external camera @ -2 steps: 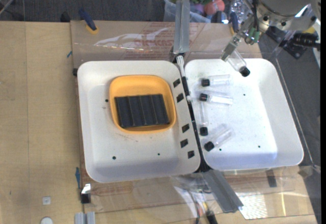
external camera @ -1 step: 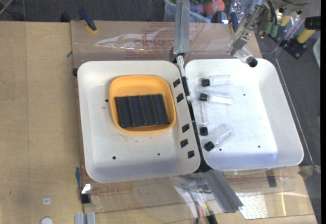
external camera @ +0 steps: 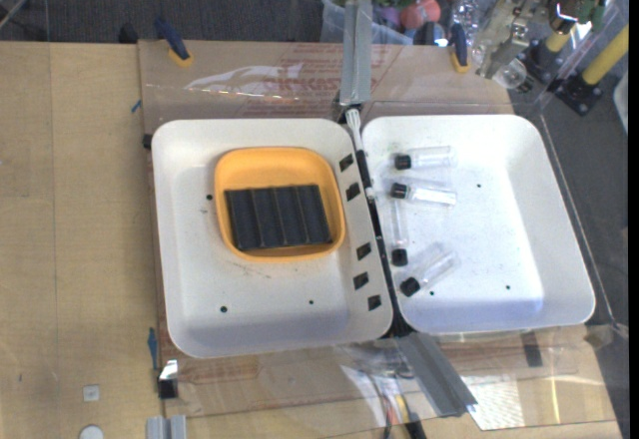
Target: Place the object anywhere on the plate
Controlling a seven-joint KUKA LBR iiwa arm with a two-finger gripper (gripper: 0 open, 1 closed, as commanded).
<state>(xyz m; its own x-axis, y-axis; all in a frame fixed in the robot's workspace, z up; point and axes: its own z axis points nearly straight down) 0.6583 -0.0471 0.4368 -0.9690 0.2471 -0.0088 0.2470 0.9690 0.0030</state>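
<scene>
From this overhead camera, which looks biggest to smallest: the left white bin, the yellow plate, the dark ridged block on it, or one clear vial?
1. Left white bin
2. Yellow plate
3. Dark ridged block
4. Clear vial with black cap

The 2 bins [external camera: 469, 312] are white. In the left one sits an orange-yellow plate [external camera: 278, 163] carrying a dark grey ribbed block [external camera: 278, 216] with 5 lengthwise ridges. The right bin holds 4 clear tubes [external camera: 421, 159] with black caps. The tabletop [external camera: 70, 227] is pale tan, perhaps wood-grained.
</scene>
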